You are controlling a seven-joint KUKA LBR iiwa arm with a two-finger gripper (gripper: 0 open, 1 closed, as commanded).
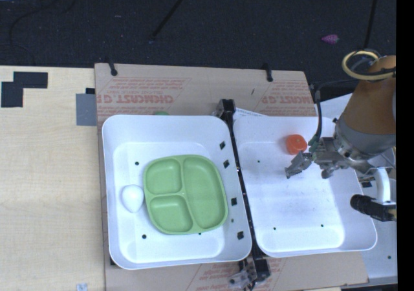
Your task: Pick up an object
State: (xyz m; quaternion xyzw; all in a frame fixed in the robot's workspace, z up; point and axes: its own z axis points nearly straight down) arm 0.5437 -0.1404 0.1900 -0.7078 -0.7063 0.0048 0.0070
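Note:
A small orange ball-like object (295,143) lies in the right bin (304,231), near its far wall. My gripper (312,168) hangs over the same bin, just right of and in front of the orange object. Its fingers are spread open, with only the white bin floor showing between them. One fingertip (292,171) points left, a little below the orange object and apart from it. In the left bin (123,134) sit a green three-compartment plate (185,193) and a small white egg-shaped object (132,197) at the plate's left edge.
A black divider (237,180) runs between the two bins. Both stand on a cardboard sheet (194,92) on the wooden bench. The grey arm with its orange band (372,99) covers the right bin's far right corner. A black part (374,207) sticks out at the right rim.

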